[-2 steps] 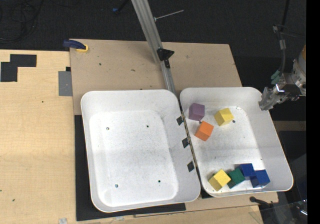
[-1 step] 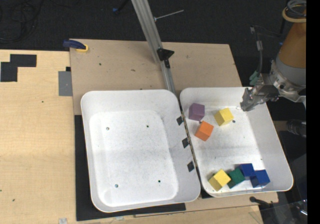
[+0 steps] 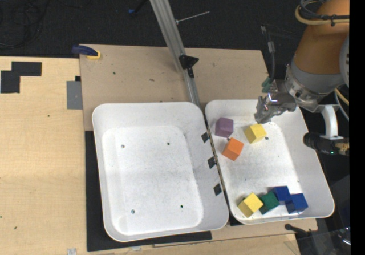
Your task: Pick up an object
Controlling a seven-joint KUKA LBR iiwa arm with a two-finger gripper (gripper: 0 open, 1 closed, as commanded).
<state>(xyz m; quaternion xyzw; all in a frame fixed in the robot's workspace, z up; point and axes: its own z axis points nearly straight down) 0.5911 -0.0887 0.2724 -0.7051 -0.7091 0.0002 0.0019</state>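
White plastic forms the left bin, while the right bin carries the blocks. At its 10 o'clock sit a purple cube, an orange cube and a yellow cube; at 6 o'clock cluster a second yellow block, a green block and blue blocks. They look light, rigid, smooth; grip opposite flat faces. End effector hangs just above the yellow cube, arm angled down from 2 o'clock; whether it is released or clenched cannot be told.

arm: cut off at right edge | green block: partly hidden by blue blocks
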